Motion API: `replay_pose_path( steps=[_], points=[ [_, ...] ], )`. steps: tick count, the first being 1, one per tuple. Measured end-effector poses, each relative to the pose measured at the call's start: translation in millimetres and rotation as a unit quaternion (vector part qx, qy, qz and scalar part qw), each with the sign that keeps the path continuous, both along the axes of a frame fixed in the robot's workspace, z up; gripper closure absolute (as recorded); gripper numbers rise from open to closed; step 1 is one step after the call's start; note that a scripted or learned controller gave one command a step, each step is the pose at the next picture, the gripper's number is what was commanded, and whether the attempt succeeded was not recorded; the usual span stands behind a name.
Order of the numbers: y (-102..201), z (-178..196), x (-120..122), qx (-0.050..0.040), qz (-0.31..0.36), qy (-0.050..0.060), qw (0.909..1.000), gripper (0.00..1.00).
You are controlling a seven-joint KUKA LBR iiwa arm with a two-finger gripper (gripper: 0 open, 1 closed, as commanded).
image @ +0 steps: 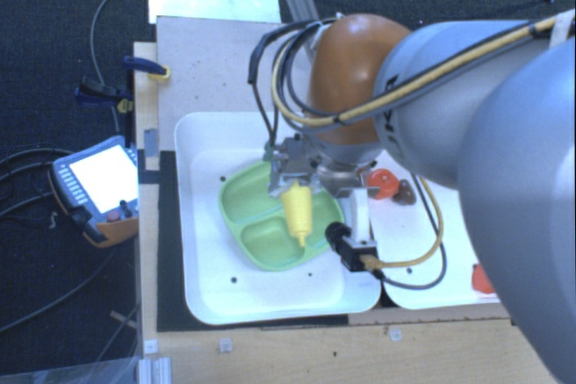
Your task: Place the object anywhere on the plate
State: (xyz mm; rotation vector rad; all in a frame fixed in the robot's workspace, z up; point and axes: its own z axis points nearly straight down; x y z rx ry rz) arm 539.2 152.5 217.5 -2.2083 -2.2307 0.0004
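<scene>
Yellow plastic corn-shaped object (298, 212) lies tilted over green divided plastic plate (247, 204) in left white bin (200, 220). Gripper (296, 177) just above it, mostly hidden by grey arm (468, 121); finger state cannot be told. Orange round object (383, 183) in right bin, partly hidden.

Pale bench (211, 67), brown board edge along front. Directly on it: two shallow white bins side by side, left bin (202, 283) and right bin (432, 292), touching at inner rims. Blue-and-yellow clamp (144, 67) gripping bench's left edge, far end.
</scene>
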Motion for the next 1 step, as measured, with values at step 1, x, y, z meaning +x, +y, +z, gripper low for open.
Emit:
replay_pose_path(
  steps=[1],
  points=[
    [-3.3, 0.7, 1.3, -0.0005, -0.003, -0.001, 1.0000, 0.00]
  ],
)
